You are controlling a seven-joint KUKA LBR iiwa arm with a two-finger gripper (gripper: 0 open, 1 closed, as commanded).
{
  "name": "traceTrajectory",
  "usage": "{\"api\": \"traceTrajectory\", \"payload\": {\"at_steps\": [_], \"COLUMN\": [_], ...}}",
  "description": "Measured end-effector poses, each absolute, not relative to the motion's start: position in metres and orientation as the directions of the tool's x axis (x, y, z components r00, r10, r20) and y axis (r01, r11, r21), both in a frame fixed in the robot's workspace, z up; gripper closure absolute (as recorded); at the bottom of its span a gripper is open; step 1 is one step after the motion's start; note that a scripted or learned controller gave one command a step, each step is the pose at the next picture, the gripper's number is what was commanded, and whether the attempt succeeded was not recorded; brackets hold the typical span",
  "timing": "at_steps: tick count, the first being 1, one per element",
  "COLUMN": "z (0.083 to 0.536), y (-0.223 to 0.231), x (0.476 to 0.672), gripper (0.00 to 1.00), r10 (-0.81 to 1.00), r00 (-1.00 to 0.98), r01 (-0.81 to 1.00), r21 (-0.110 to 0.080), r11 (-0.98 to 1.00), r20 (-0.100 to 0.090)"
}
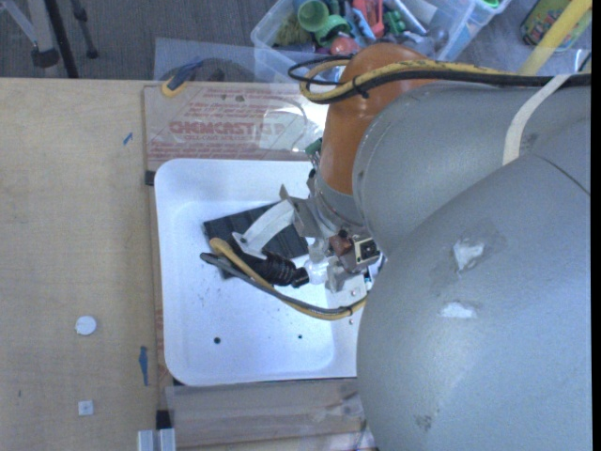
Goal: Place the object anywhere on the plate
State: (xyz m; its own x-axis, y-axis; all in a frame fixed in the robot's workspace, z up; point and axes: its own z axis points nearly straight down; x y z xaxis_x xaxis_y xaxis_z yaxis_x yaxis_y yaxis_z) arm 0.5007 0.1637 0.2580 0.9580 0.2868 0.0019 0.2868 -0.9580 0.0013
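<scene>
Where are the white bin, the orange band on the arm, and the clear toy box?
white bin (pixel 188 280), camera view, bare floor near its left wall.
orange band (pixel 362 92), camera view, its upper curved surface.
clear toy box (pixel 282 50), camera view, its near left corner.

Overhead slanted view of bin (pixel 178 252)
</scene>
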Motion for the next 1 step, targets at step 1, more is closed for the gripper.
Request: {"api": "traceTrajectory", "payload": {"at_steps": [1], "z": [0.2759], "y": [0.212], "x": [0.4899], "gripper": [1.0], "r10": [0.654], "r00": [0.756], "r01": [0.654], "r21": [-0.001], "r11": [-0.756], "r20": [-0.003]}}
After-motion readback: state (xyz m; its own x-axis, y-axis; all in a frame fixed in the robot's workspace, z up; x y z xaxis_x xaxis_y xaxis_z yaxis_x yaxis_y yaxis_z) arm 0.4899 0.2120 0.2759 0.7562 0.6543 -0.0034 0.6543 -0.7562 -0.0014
